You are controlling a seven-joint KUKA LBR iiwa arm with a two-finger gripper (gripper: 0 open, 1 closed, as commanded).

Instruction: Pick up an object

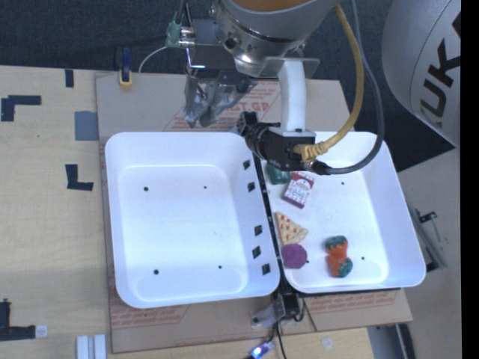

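My gripper (203, 113) hangs over the cardboard just beyond the far rim of the left bin (120, 200), high above the bench. Nothing shows in its grasp. The objects lie in the right bin (389, 200), along its left side. There is a small red and white carton (299, 191), a tan wedge with a criss-cross pattern (290, 229), and a purple round piece (294, 256). An orange and red toy with green bits (338, 256) sits nearer the front. A green item (278, 175) peeks out from under a black fitting on the arm.
A black fitting with a yellow cable (288, 148) hangs over the divider between the bins. The arm's large grey body (430, 43) covers the top right. A row of black clips (258, 230) runs along the divider.
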